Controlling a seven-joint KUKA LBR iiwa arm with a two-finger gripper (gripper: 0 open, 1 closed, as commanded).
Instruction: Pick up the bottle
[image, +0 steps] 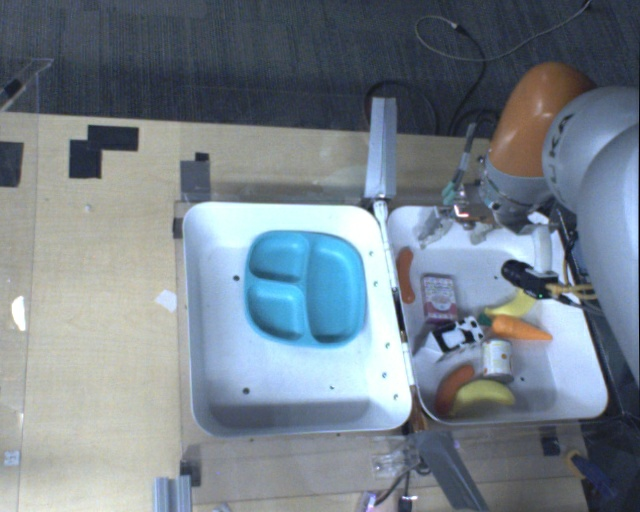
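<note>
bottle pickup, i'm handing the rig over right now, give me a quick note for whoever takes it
Gripper: over the back of the right bin, nothing seen between its fingers.
Bottle: small white one, in the right bin's front half among the toy food, beside the carrot and above the banana.
Left bin: holds a blue divided plate.
Done: nothing yet; bottle not grasped.
Left: move to the bottle, grip, lift.

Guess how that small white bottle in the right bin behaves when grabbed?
The bottle looks small and rounded, so probably light and apt to roll or tip. Toys crowd it, the carrot and banana close by, so a nudge likely shifts them too.
</note>
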